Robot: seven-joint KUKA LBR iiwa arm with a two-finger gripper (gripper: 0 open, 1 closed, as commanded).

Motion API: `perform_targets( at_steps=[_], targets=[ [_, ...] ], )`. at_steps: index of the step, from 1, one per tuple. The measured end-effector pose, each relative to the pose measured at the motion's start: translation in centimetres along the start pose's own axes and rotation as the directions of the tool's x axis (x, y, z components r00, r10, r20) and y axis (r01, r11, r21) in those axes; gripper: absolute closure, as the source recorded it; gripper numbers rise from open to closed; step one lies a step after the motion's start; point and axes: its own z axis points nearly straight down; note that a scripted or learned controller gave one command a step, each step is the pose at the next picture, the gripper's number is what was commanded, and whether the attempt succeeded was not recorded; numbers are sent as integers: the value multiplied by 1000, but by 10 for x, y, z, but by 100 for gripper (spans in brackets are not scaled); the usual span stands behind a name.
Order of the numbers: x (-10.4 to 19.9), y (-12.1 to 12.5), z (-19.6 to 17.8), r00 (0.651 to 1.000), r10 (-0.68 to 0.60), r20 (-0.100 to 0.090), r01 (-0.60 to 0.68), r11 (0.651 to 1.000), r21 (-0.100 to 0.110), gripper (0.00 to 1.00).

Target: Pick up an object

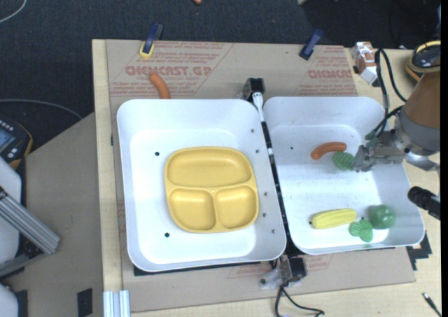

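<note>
My gripper [362,157] is low in the right bin [315,116], reaching in from the right edge. Its tip is against a small green leafy item [343,161], and I cannot see whether it holds it. An orange sausage [327,149] lies just left of and above the green item. Near the bin's front lie a yellow corn cob [333,218], a round green vegetable [381,216] and a smaller green piece [361,230].
The left bin [140,134] holds a yellow three-compartment plate [210,188]. Another orange sausage [160,85] lies on the cardboard behind the left bin. Two blue clamps [150,39] [311,44] hold the board's far edge. Cables run at the far right.
</note>
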Motion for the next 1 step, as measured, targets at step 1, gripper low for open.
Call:
perform_targets(
  at_steps=[1],
  targets=[
    [2,2,-43,1000,0,1,0,1000,-2,100]
  ],
)
